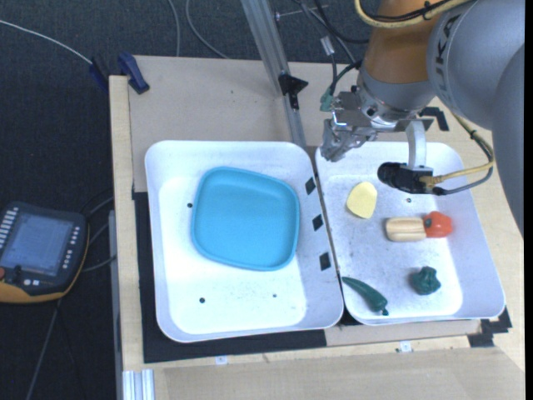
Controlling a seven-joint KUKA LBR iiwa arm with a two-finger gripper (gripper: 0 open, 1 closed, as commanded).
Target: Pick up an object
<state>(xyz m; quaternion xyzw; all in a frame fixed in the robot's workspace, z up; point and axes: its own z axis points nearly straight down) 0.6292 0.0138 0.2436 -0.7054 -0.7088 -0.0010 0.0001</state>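
Approach, by the look of things, with nothing lifted yet. Gripper low over the far left corner of the right bin, close to the wall shared with the left bin; cannot tell whether open or closed, and nothing visible in its grasp.

Nearest candidate: yellow piece, lying flat on the bin floor, near the gripper and a little toward the camera. Beyond it, a wooden cylinder touching a red-orange piece end to end, so harder to take singly. Well apart from those, a green lump near the front right, and a dark green pod close against the front wall.

Next move, as a judgement: shift slightly forward and right, centre over the yellow piece, descend to the floor, close, lift straight up.

Edges and room: open floor all around the yellow piece, though the dividing wall sits just beside the present position, so little margin to the left. Pod hemmed in by the front rim, a poor first choice. Left bin taken up largely by a blue plate, thin-lipped and awkward to pinch. Free space above both bins, except for the slanted metal pole at the back.
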